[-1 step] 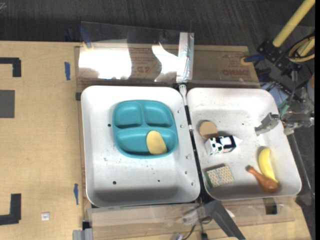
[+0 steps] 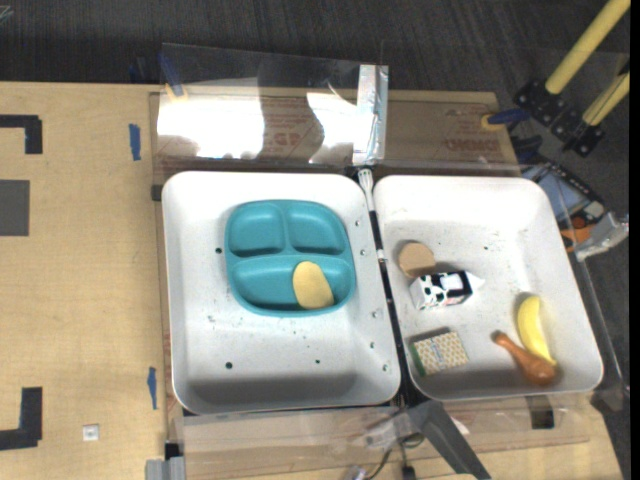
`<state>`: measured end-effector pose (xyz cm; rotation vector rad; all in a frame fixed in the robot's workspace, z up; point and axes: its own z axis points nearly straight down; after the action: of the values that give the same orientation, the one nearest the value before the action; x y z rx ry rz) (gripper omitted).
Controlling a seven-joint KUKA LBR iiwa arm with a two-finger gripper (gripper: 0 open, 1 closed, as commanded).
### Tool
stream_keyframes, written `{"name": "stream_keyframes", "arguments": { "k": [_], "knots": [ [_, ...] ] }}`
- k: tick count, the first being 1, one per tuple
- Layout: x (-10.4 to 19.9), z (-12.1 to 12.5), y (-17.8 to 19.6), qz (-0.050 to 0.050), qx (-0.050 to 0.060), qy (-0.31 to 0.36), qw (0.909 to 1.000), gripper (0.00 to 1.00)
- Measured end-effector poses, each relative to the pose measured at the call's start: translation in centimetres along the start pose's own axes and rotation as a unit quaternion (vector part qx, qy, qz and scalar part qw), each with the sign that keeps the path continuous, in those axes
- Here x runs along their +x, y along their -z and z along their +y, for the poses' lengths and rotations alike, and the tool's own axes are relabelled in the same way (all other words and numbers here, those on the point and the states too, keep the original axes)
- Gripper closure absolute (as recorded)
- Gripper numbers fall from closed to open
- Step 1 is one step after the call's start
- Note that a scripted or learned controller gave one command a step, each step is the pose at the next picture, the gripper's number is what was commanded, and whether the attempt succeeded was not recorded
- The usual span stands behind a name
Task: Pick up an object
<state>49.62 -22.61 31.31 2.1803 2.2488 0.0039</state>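
Tool: wide or narrow, impossible to tell. Possible things to pick, in the right bin (image 2: pixel 470 208): banana (image 2: pixel 532 328) touching a brown drumstick (image 2: pixel 525 358) near the right wall; cow toy (image 2: pixel 443 288) just beside a tan disc (image 2: pixel 416 258); woven pad (image 2: pixel 441 351) at the front. In the left bin (image 2: pixel 280 358): yellow oval (image 2: pixel 313 285) on a teal plate (image 2: pixel 270 238). Probable risks: catching two touching things together, or slipping against the sloped wall.

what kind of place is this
Probably a robot lab's pick-and-place bench: two white bins, left and right, side by side, holding toys like a banana and a teal divided plate, with tape marks on the bench.
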Motion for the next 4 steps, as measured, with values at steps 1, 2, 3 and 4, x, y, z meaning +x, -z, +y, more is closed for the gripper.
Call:
{"name": "stream_keyframes", "arguments": {
  "k": [1, 2, 3, 4],
  "knots": [
    [0.2, 0.0, -0.3, 0.002, 0.003, 0.002, 1.0000, 0.00],
    [1.6, -1.5, -16.4, 0.002, 0.008, -0.191, 0.9815, 0.00],
    [2.5, -1.3, -22.4, 0.011, 0.003, -0.086, 0.9962, 0.00],
    [4.3, -1.5, -22.5, 0.001, 0.001, -0.161, 0.9870, 0.00]
  ]
}}
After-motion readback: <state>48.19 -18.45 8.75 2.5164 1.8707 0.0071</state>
